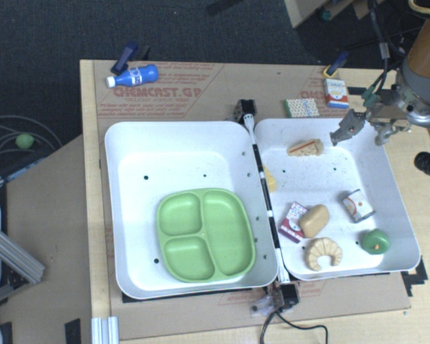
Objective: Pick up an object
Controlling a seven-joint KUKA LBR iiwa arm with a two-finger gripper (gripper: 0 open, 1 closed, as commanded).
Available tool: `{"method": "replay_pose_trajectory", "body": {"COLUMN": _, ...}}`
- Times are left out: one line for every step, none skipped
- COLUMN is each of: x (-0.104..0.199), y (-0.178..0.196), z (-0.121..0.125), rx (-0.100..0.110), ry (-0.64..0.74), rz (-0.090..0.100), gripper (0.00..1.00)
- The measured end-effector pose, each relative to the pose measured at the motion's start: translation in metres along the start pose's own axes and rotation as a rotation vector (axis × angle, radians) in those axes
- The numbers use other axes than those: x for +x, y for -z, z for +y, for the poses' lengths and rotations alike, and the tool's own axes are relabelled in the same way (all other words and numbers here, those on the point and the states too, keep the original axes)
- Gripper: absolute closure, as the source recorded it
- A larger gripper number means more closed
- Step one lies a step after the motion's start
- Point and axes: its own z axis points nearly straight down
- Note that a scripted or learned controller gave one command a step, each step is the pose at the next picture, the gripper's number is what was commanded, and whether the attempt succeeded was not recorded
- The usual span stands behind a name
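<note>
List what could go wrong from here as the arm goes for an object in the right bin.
1. The claw hovers by the right bin's far rim and could clip it on descent.
2. The potato, croissant and small red packet lie crowded together, so a grasp there may knock or catch a neighbour.
3. The green apple sits in the near corner against the wall, and being round may roll away.

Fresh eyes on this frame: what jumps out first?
The green divided plate dominates the left bin, lying alone in its near half. The right bin holds a clutter of toy food: a croissant, a green apple and a potato near its front. The hand hovers open over that bin's far right corner, holding nothing.
</note>
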Motion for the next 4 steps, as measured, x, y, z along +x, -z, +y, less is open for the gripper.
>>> {"method": "replay_pose_trajectory", "body": {"x": -0.074, "y": -0.124, "z": -0.042, "rx": 0.004, "ry": -0.002, "rz": 0.0, "gripper": 0.0}}
{"method": "replay_pose_trajectory", "body": {"x": -0.075, "y": -0.189, "z": -0.045, "rx": 0.004, "ry": 0.001, "rz": 0.004, "gripper": 0.0}}
{"method": "replay_pose_trajectory", "body": {"x": -0.077, "y": -0.178, "z": -0.044, "rx": 0.0, "ry": -0.001, "rz": 0.0, "gripper": 1.0}}
{"method": "replay_pose_trajectory", "body": {"x": -0.026, "y": -0.188, "z": -0.036, "rx": 0.001, "ry": 0.001, "rz": 0.002, "gripper": 1.0}}
